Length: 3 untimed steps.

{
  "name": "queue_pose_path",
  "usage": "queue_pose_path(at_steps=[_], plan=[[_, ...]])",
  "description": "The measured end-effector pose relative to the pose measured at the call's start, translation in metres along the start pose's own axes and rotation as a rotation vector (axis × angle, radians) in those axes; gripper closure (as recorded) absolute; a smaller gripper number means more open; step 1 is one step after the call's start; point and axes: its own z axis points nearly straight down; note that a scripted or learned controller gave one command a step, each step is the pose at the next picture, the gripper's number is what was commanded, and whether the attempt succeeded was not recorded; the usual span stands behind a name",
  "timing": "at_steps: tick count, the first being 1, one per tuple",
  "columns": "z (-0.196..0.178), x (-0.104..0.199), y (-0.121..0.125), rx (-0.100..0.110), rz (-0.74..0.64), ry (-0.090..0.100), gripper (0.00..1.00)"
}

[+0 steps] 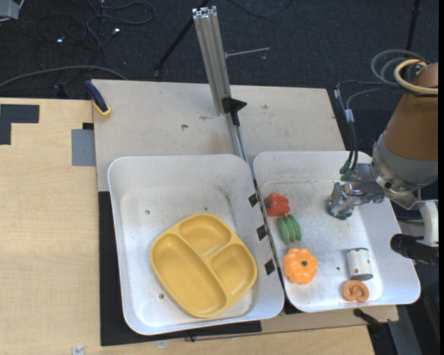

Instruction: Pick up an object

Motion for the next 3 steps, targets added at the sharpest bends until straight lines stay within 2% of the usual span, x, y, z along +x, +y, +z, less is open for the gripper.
queue_pose_path(at_steps=[1, 2, 3], plan=[[-0.004, 0.050, 0.019, -0.001, 0.000, -0.002, 1.00], [0.013, 0.098, 0.032, 0.002, 0.001, -0.001, 1.00], [0.017, 0.151, 0.035, 0.001, 0.000, 0.000, 1.00]])
